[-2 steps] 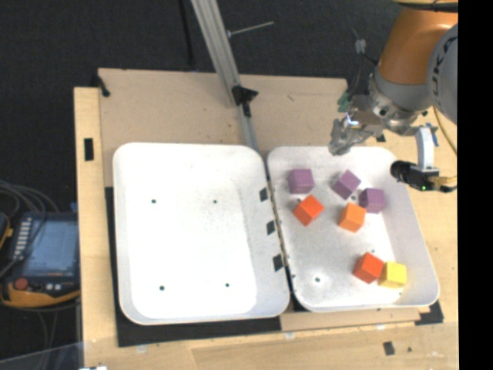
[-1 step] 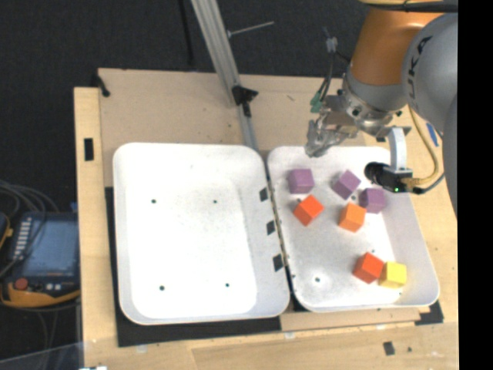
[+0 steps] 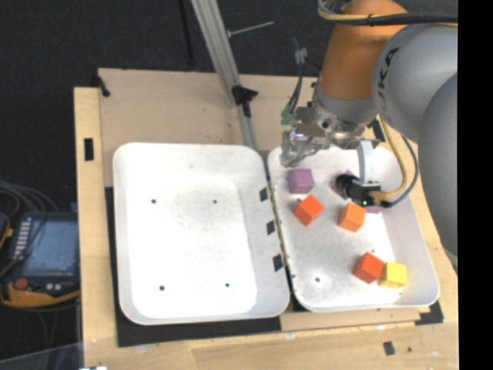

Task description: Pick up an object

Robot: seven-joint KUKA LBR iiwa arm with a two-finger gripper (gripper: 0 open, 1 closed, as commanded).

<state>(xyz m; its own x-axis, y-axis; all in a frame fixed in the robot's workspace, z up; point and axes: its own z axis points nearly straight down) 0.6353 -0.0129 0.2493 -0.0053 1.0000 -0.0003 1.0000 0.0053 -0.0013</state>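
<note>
Hovering just above the purple cube (image 3: 300, 180) in the right bin (image 3: 408, 230), the claw (image 3: 296, 146), whose state I cannot tell, faces what looks a light, stiff block, best pinched across two opposite flat sides, well clear of the orange cube (image 3: 308, 209) below.

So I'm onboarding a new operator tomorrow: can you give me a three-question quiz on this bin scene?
1. True or false: every block lies in the right bin.
2. Multiple choice: which block lies nearest the gripper? A) yellow block B) purple block C) red block
3. Fill in: the yellow block touches the ___ block.

Key:
1. True. The purple block, two orange blocks, the red block and the yellow one all sit in it.
2. B.
3. Red.
</note>
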